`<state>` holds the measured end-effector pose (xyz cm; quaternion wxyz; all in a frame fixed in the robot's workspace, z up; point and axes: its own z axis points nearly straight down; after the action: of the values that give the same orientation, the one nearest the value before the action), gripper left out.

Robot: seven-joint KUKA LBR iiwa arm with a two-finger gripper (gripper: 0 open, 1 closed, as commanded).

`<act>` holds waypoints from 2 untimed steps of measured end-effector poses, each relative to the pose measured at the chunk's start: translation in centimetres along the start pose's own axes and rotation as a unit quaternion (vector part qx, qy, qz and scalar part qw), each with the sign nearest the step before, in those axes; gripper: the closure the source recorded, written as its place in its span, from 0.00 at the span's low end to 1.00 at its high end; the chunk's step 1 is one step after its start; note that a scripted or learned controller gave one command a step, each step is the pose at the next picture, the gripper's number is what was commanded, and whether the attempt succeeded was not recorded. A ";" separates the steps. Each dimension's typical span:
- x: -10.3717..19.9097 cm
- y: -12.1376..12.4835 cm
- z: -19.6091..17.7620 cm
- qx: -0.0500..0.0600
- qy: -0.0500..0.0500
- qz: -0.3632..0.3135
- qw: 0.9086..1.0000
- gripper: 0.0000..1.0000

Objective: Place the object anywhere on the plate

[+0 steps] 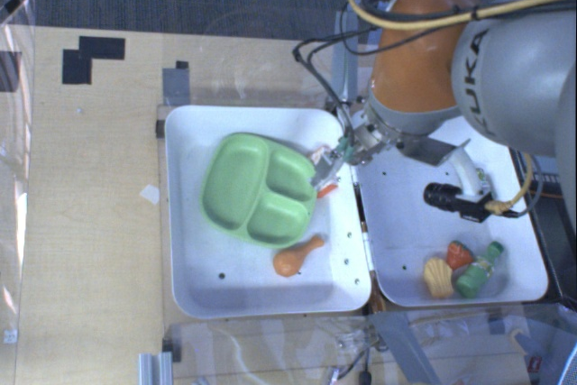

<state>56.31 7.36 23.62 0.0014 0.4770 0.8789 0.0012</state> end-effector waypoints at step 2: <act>1.1 5.8 2.7 0.001 0.000 -0.043 0.999 1.00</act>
<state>60.61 11.42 20.93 0.0010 0.4390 0.8985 0.0007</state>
